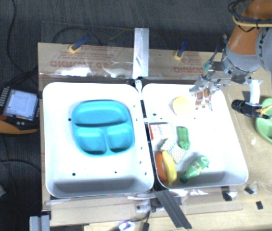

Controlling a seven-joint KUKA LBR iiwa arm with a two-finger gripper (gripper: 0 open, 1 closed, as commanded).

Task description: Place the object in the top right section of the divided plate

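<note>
Two bins (54, 143) side by side; one plate (102, 127) centred in left bin, three sections bare. Five or so items in right bin: round piece (180, 105) at 12, packet (158, 130), green piece (183, 137), banana (169, 170), green bottle (193, 169) toward 6. One gripper (204, 91) at 1 o'clock, clamped on small red-white object (202, 98), apparently lifted for carry toward plate.

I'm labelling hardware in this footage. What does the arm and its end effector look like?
The arm is grey with a rounded orange band above the wrist, and a thin cable loops over it. The end effector is a small metallic assembly with some red-and-white detail near the tips.
</note>
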